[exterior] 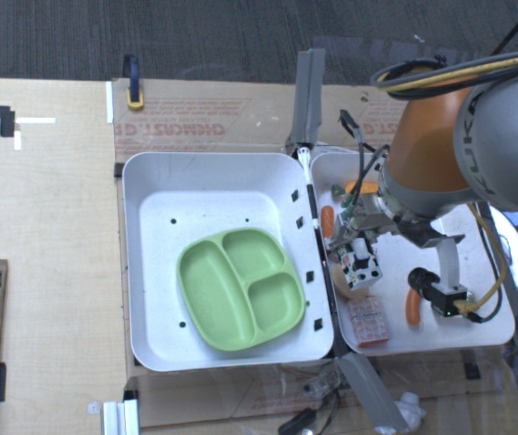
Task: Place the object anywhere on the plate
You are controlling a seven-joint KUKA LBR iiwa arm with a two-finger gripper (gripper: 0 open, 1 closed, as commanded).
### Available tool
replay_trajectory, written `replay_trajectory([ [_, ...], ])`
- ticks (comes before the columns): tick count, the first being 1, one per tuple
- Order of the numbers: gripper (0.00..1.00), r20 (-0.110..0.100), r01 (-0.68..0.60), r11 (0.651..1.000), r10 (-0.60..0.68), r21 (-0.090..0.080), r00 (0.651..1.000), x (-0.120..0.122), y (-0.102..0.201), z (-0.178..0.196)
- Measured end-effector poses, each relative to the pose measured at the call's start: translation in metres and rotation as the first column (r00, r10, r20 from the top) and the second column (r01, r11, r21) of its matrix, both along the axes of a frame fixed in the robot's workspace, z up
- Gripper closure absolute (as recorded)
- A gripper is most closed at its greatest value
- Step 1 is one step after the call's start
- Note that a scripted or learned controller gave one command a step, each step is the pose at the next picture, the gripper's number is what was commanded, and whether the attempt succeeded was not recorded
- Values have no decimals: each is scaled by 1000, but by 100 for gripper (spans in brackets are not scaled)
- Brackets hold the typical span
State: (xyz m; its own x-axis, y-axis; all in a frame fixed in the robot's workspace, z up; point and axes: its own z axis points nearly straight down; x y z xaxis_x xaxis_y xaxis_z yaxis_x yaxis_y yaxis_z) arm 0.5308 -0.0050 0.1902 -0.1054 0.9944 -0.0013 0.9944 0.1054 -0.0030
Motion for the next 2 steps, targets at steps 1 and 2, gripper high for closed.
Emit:
replay_trajectory([
  [1,100,0,-103,995,103,0,995,-3,74,0],
  [2,0,0,-103,995,103,0,995,-3,74,0],
])
